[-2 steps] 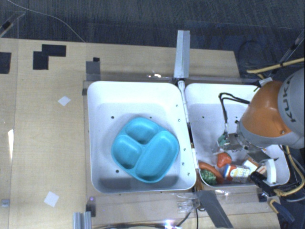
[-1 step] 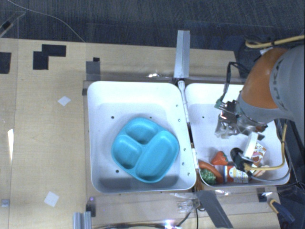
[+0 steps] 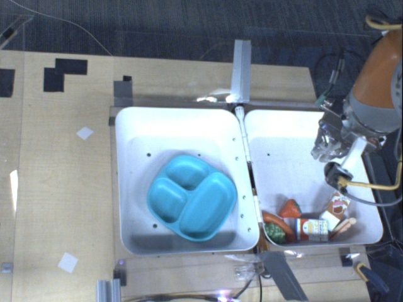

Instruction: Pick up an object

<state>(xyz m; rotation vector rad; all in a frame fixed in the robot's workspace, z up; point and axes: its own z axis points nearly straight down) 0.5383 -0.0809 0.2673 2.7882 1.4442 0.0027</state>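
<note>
Camera view: no label text legible; the small bottle (image 3: pixel 313 229) has a red-and-white wrap, too blurred to read. Count: two white bins, one blue divided tray (image 3: pixel 192 197) in the left bin (image 3: pixel 132 168), a handful of items piled in the right bin's (image 3: pixel 283 150) near corner, bottle among them. My pincer (image 3: pixel 329 145) hovers above the right bin's right side; whether it's apart or together, I can't tell. Wooden bench (image 3: pixel 56 187), dark carpet behind.

arm (image 3: pixel 380 74): cut off by the right edge, upper part unseen
claw (image 3: pixel 327 145): fingers too blurred to tell their stance
small things (image 3: pixel 306 224) in the right bin: heaped together, overlapping, too small to name
yellow cable (image 3: pixel 382 22): runs off the right edge
</note>
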